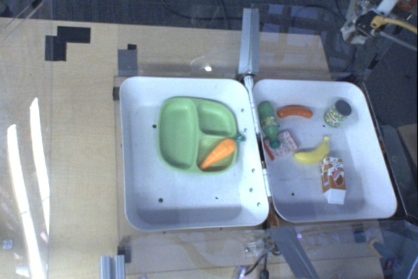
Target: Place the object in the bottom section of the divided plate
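A green divided plate (pixel 177 135) lies in the left white bin (pixel 140 206). An orange carrot (pixel 219 152) lies tilted in the plate's lower right section, its green tip at the plate's right rim. My gripper (pixel 358 21) hangs at the top right of the camera view, beyond the far edge of the right bin (pixel 379 206) and well away from the plate and carrot. Nothing shows in it.
The right bin holds a green bottle (pixel 267 119), a red sausage (pixel 295 112), a small can (pixel 337 113), a banana (pixel 312 153), a red-and-white packet (pixel 283 144) and a small carton (pixel 333 180). A metal post (pixel 249 42) stands behind the gap between the bins.
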